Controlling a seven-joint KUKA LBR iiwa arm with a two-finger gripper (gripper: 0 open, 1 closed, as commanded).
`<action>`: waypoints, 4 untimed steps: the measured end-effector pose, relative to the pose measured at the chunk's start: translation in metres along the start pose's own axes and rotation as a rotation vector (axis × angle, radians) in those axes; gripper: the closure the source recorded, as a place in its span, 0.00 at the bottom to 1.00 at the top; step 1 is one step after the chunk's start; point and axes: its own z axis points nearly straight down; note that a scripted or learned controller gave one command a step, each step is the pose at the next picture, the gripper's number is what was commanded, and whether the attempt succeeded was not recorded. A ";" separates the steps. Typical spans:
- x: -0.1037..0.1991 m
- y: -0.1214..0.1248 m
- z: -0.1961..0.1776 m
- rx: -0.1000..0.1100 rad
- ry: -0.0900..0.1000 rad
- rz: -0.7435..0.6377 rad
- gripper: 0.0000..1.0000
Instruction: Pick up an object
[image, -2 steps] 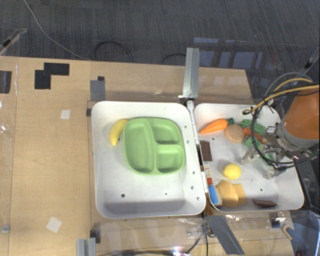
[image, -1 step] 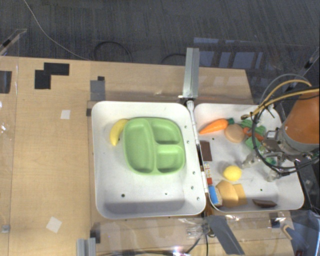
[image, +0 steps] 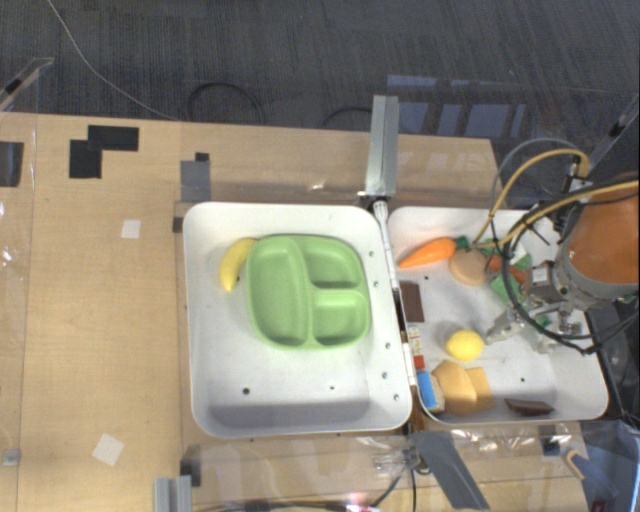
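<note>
On my wooden worktop (image: 100, 330), the right white bin (image: 575, 385) holds a round yellow lemon (image: 464, 346); pincer (image: 520, 322) beside it, grip unreadable.

Wooden counter (image: 90, 330) seen from above.
Black patches (image: 100, 148) mark its left side; dark carpet (image: 250, 50) lies beyond.

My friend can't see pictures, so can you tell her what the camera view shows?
A grey robot arm with an orange band reaches from the right over the right white bin, which holds a carrot, a lemon and other toy food. The left white bin holds a green divided plate beside a banana.
</note>
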 end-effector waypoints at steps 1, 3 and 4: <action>-0.044 -0.109 0.004 -0.005 -0.003 -0.093 0.00; -0.052 -0.031 0.001 -0.001 -0.001 0.029 0.00; 0.001 0.015 0.000 -0.002 0.002 0.098 0.00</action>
